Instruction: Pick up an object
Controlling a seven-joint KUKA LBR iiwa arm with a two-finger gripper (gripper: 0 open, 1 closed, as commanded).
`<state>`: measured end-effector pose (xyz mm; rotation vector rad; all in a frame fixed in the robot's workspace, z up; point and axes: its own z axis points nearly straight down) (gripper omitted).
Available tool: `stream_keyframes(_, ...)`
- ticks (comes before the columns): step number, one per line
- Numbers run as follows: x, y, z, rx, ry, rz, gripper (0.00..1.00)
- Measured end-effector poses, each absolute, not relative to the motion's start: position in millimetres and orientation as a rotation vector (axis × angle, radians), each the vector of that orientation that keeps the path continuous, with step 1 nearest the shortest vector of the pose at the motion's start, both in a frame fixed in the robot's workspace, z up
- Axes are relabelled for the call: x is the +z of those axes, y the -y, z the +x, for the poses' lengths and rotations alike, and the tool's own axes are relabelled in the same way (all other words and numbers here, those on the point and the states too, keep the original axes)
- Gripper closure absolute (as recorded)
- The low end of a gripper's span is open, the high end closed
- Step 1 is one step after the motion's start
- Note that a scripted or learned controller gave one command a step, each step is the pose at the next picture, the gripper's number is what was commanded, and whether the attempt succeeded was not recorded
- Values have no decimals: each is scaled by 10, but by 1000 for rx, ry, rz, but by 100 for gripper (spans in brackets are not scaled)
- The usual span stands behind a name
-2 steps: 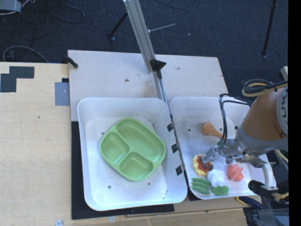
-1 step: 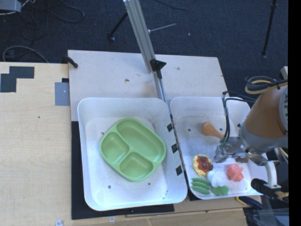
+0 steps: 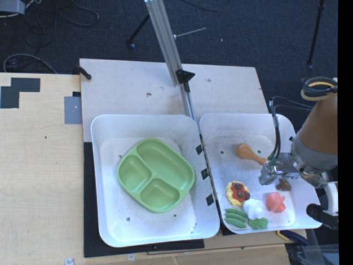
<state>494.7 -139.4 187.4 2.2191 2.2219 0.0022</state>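
Observation:
The right bin holds toy food: an orange-brown drumstick, a small round pizza, a white piece, green pea pods, another green piece and a pink-red piece. My gripper hangs over the right side of this bin, just right of the drumstick and above the pink piece. A small dark brown object lies right beside its tip.
The left bin carries a green divided plate. A slanted metal rail runs from the top down to the divider between the bins. A cable loops over the right bin's far corner.

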Motion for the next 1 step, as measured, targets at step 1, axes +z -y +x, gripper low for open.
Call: stream_keyframes(1,2306,1362,4924,2,-2222,2219,100)
